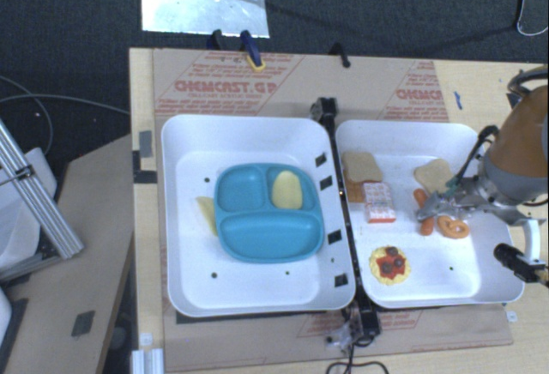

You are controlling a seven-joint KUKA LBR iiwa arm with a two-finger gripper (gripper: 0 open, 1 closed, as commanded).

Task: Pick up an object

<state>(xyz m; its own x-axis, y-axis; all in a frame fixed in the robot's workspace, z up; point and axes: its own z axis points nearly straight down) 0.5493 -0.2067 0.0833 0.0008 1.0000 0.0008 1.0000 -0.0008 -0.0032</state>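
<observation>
At the right of the frame we see the gripper [436, 208] low in the right bin [463, 282]; whether it is open or closed we cannot tell. Its metal tip sits among an orange carrot-like piece [422, 211], an orange ring [454, 228] and a tan bread slice [433, 172]. Further left lie another bread slice [362, 165], a red-and-white packet [378, 201] and a small pizza [389, 264]. The left bin [184, 278] holds a blue divided plate [257, 231] with a yellow piece [286, 189]. Cardboard [214, 81] underlies both, over dark carpet [69, 3].

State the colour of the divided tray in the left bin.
The divided tray is light blue, seen clearly in the camera view.
</observation>
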